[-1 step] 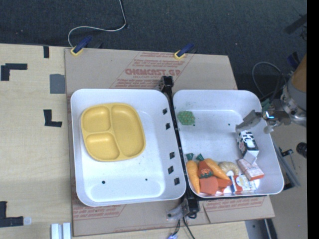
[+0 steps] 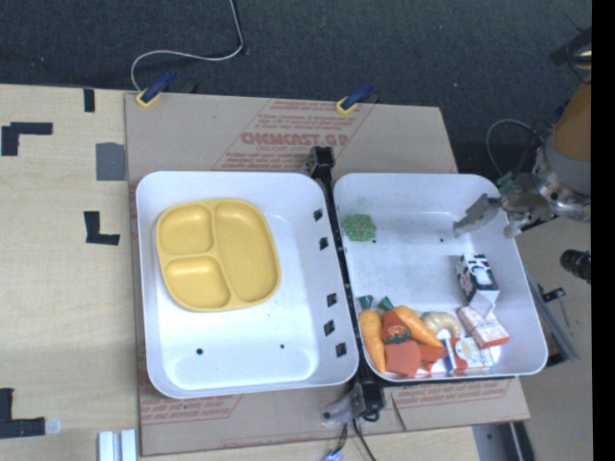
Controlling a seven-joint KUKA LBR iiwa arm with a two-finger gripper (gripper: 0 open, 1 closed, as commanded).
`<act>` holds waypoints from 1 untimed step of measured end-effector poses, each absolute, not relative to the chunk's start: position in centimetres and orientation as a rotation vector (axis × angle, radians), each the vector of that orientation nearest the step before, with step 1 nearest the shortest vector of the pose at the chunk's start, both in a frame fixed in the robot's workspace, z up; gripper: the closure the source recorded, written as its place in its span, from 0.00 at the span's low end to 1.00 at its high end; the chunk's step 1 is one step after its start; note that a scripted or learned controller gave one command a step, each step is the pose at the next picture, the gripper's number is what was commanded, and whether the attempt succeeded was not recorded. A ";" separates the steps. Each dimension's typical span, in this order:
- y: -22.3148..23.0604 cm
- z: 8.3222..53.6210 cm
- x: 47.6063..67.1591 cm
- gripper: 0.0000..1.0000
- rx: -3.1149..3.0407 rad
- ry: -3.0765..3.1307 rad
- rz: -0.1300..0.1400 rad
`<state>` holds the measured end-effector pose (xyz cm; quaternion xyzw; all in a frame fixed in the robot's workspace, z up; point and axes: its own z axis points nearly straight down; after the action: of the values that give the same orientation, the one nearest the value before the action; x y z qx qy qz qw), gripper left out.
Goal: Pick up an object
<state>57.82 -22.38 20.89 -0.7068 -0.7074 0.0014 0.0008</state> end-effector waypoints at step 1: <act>-22.7 11.3 56.6 0.00 -2.240 -2.244 -0.013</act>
<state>56.62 -22.72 11.28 -0.7064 -0.7076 -0.0042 -0.0143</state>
